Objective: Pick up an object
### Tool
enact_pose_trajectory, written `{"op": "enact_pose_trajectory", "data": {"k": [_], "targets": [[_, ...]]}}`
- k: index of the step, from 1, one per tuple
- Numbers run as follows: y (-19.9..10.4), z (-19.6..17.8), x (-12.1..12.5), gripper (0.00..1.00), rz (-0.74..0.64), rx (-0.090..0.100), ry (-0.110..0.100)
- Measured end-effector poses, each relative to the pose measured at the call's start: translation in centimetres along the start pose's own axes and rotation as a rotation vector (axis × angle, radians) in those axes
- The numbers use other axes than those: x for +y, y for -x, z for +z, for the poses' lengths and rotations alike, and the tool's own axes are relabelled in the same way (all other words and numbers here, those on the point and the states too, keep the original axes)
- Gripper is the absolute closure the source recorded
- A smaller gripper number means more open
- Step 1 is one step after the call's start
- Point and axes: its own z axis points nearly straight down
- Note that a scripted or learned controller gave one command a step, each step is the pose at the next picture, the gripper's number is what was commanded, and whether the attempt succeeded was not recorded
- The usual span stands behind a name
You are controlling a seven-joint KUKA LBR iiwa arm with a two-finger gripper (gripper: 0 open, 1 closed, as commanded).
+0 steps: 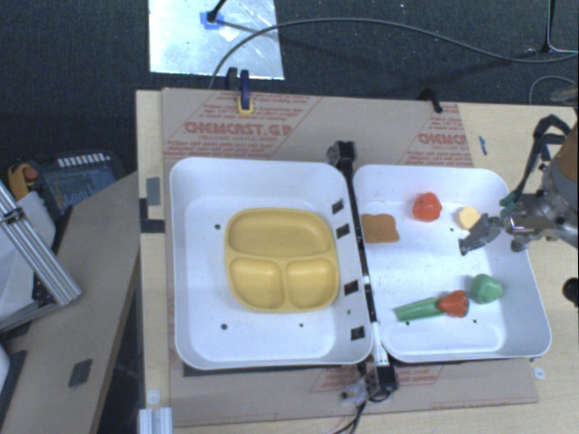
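Brown bench (298, 120) bears two white bins (194, 269), dark floor (72, 52) around.

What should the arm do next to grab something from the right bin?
Probably a short move toward the small yellow piece, then down. The gripper sits in the right bin just beside that piece, with nothing between its fingers. The red tomato-like toy and the green and red toy vegetable lie farther off.

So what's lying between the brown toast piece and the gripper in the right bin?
In the camera view, the red tomato-like toy and a small yellow piece lie between the toast and the gripper, both slightly above the direct line.
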Motion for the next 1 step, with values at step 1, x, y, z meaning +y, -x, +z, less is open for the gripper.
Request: {"op": "enact_pose_trajectory", "data": {"k": [1], "targets": [[-0.04,-0.50,0.18,0.00,-0.003,-0.002,0.010]]}}
